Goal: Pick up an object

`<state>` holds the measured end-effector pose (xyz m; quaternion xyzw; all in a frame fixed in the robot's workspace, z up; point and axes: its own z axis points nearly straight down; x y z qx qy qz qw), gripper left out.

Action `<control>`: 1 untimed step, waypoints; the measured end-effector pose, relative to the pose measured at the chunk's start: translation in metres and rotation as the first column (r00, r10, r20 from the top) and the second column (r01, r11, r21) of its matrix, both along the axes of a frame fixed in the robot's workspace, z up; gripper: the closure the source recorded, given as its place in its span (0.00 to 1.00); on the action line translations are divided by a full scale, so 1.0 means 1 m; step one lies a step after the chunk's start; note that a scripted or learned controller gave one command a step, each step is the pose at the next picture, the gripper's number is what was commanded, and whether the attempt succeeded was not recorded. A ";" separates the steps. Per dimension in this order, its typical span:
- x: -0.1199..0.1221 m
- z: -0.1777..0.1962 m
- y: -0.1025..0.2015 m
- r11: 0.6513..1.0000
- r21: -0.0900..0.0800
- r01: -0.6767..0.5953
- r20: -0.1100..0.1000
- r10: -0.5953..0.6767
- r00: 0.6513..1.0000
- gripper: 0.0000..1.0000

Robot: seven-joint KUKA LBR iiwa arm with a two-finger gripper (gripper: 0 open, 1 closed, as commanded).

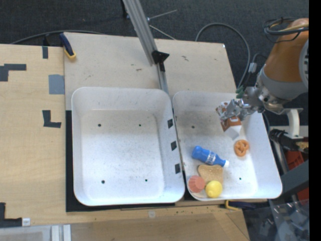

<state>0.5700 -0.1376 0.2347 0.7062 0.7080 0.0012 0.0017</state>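
My gripper [229, 113] hangs over the upper part of the right bin [261, 185], reaching in from the right. A small brown and white object [231, 124] sits between its fingertips, and the gripper is shut on it. Lower in the same bin lie a blue bottle [208, 156] on its side, an orange pretzel-shaped piece [241, 147], a slice of toast [211, 172], a pink disc [196, 184] and a yellow lemon [214, 189].
The left bin [80, 134] stands beside the right one, sharing a middle wall [173, 149]. A slanted metal pole [145, 29] crosses the bench behind the bins. Cables and arm hardware [293, 134] crowd the right edge.
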 end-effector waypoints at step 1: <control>0.001 0.021 0.000 1.000 0.000 0.001 -0.003 -0.001 1.000 1.00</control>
